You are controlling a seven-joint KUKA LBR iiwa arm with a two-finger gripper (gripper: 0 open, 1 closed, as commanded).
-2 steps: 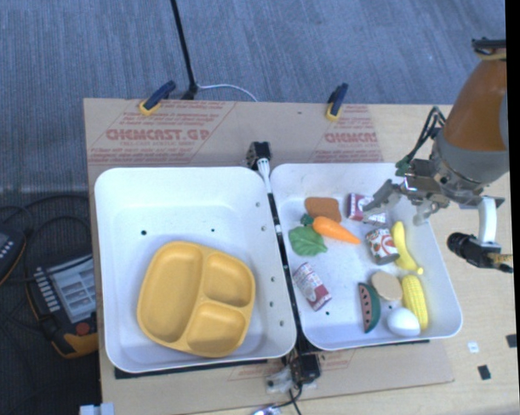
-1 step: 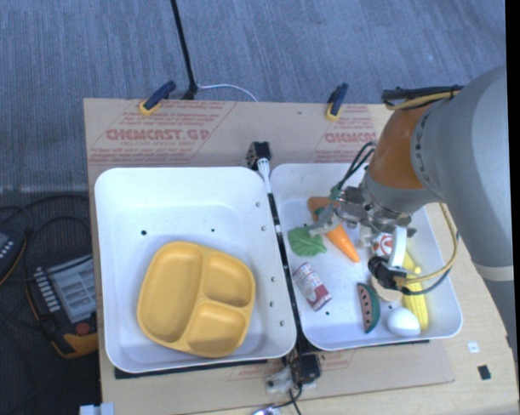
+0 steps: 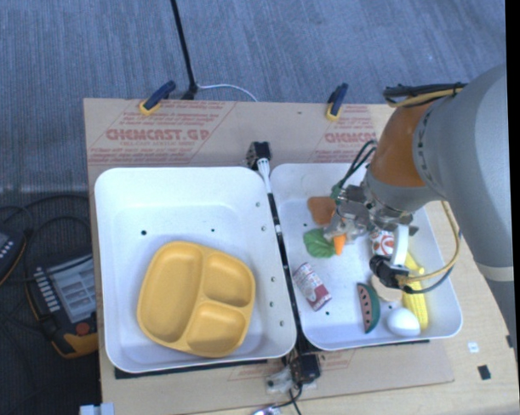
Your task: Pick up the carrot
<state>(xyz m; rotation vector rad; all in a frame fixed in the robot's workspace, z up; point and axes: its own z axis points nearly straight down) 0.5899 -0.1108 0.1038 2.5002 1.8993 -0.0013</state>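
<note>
The carrot (image 3: 338, 240) is a small orange piece with a green leafy top (image 3: 318, 243), lying in the upper left part of the right bin (image 3: 434, 328). My gripper (image 3: 344, 227) hangs right over the carrot's orange end, reaching in from the right under the grey arm with its orange band (image 3: 400, 151). The gripper's body hides the contact with the carrot.
A brown-orange item (image 3: 321, 209) lies just behind the carrot. A red and white can (image 3: 311, 286), a watermelon slice (image 3: 368, 307), a white egg (image 3: 404, 321) and a yellow corn cob (image 3: 414, 292) sit nearer the front. A yellow divided plate (image 3: 197, 296) lies in the left bin (image 3: 124, 207).
</note>
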